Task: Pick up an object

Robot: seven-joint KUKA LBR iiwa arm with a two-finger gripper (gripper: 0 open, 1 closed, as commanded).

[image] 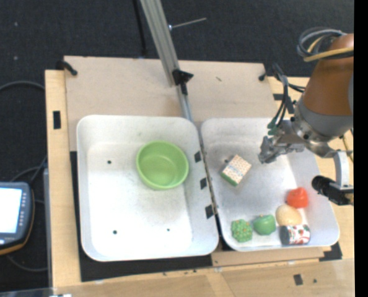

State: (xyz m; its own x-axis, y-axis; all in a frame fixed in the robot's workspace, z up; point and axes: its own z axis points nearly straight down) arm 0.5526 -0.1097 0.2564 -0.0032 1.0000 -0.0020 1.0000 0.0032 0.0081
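Note:
In the right bin [252, 132] lies a small patterned cube [236, 169], tilted, near the bin's left side. My gripper [269, 151] hangs over the bin's middle, a short way right of and slightly above the cube, with nothing seen between its fingers. Along the bin's front edge sit a green knobbly object [241, 229], a green ball [265, 224], a cream egg-shaped object [288, 215], a red piece [298, 197] and a red-and-white can [295, 234].
The left bin [109, 228] holds a green bowl [163, 164] near its back right. A metal pole [165, 42] slants from the top down to the gap between the bins. A tablet [4, 215] lies at far left.

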